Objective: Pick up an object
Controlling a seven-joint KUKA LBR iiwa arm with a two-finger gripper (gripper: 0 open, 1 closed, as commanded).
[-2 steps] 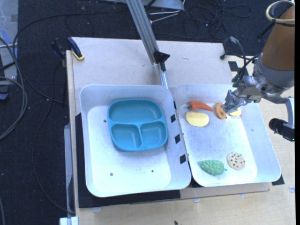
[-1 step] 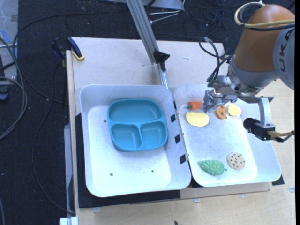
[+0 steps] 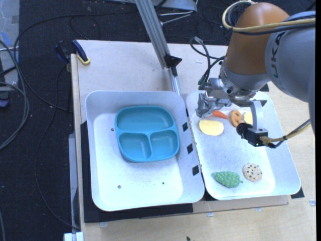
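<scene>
Position: fixed above the bench [image 3: 125, 64]
Facing: slanted down on both bins [image 3: 100, 185]
Arm [image 3: 281, 49]: enters from right

Grey arm [image 3: 296, 59] — orange band [image 3: 256, 26] (yellow cable [image 3: 235, 14] looped) — metal claw [image 3: 208, 104].

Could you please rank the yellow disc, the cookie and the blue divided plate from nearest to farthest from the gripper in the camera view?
From the gripper:
1. Yellow disc, just below it in the right bin.
2. Blue divided plate, in the left bin.
3. Cookie, at the right bin's near end.
</scene>
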